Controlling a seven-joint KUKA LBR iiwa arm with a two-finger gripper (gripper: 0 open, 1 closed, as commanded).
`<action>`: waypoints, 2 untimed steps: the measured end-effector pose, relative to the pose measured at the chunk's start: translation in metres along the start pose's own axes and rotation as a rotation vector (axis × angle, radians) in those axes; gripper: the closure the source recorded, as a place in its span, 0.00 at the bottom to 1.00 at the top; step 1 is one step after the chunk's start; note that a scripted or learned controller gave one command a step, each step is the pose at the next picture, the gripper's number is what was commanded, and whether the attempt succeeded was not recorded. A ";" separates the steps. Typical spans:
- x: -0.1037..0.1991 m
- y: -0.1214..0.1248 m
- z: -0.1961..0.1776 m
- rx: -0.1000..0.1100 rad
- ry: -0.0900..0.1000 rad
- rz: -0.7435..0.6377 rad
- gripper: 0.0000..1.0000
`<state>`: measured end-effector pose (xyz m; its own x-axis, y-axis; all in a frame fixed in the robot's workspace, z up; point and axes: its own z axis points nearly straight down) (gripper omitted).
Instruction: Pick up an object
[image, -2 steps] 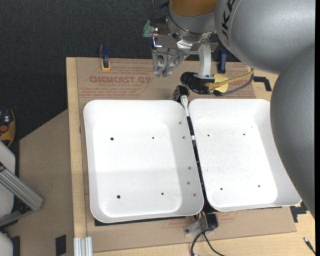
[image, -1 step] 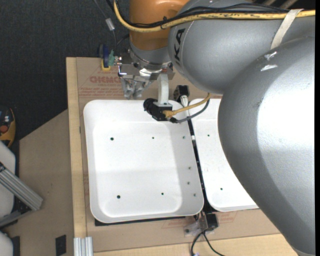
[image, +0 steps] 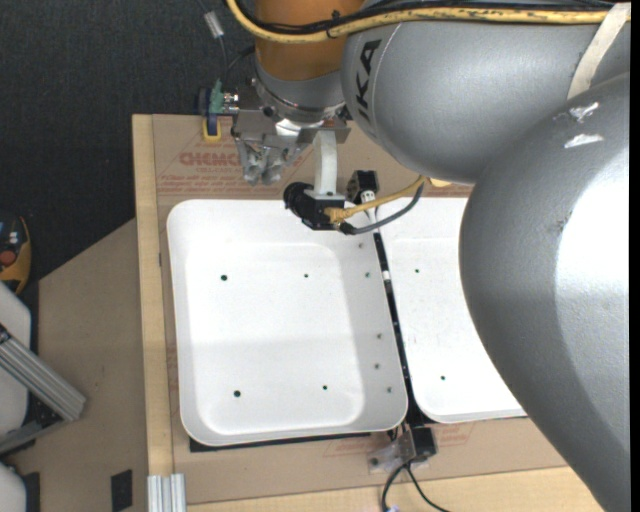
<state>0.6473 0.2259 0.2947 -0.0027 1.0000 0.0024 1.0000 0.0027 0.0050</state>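
My gripper (image: 263, 165) hangs beyond the far rim of the left bin (image: 182, 300), over the brown bench board (image: 160, 180) near its red lettering. It is small and metallic under the orange wrist band, and I make out nothing in it. The left bin's floor shows plain white with several small dark dots. The grey arm covers much of the right bin (image: 440, 330).
A black connector with cables (image: 322, 212) hangs from the wrist over the left bin's far right corner. A dark strip (image: 392, 310) runs between the bins. An aluminium rail (image: 40, 375) lies off the bench at left. A small black device (image: 416, 442) sits at the front edge.
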 end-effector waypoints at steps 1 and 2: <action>-0.038 -0.002 -0.037 -0.001 -0.002 0.006 1.00; 0.000 0.018 0.046 0.013 -0.004 0.000 1.00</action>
<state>0.6655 0.2262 0.2484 -0.0031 1.0000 -0.0012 1.0000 0.0031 -0.0080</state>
